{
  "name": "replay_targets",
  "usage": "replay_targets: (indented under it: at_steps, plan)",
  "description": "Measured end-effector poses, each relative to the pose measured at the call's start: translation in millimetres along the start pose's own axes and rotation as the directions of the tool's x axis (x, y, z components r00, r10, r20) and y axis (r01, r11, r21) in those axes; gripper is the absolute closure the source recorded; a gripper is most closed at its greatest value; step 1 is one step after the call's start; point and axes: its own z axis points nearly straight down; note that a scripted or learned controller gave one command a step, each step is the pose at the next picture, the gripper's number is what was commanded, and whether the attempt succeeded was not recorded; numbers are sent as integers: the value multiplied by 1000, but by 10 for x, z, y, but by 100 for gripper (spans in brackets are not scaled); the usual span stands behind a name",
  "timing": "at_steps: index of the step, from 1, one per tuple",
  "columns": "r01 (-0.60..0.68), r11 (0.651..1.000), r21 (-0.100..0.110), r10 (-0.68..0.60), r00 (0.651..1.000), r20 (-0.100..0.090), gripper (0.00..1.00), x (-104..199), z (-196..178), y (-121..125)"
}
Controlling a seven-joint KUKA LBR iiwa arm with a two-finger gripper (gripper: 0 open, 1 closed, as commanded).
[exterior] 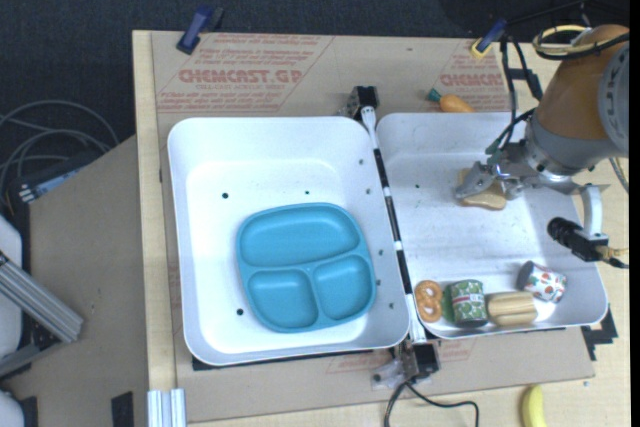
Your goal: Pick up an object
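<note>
Camera view: one arm, two bins, one counter (150, 245).
Bins: two, white and shallow, side by side. The left bin (200, 165) lies toward 9 o'clock and the right bin (440, 245) toward 3 o'clock.
Left bin holds: one blue plate (305, 265) with three compartments, lying flat toward 6 o'clock of that bin.
Arm (580, 105): one, grey with an orange band, reaching in from 3 o'clock over the right bin.
Gripper (490, 180): low over the right bin, toward 12 o'clock of its middle. I cannot tell whether the jaws are wide or narrow.
Task's thing: one tan piece (485, 200), directly below the gripper, at or touching its tip. A grasp is not visible.
Right bin's 6 o'clock edge: four things in a close row, namely one pretzel (428, 298), one green can (465, 303), one tan bun (513, 309) and one spotted cup (543, 283).
Outside the bins: one carrot (452, 101) at 12 o'clock of the right bin and one banana (533, 405) at 5 o'clock of the counter.
Clamps: two, a blue clamp (200, 28) at 11 o'clock and a yellow-tipped clamp (488, 37) at 1 o'clock.
</note>
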Motion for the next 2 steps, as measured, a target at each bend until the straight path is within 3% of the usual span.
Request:
replay_targets:
  at_steps: [1,2]
  plan:
    - [1,1000,0,-1,1000,-2,100,707,95,-62]
    - [1,1000,1,-1,1000,-1,100,1425,-897,-488]
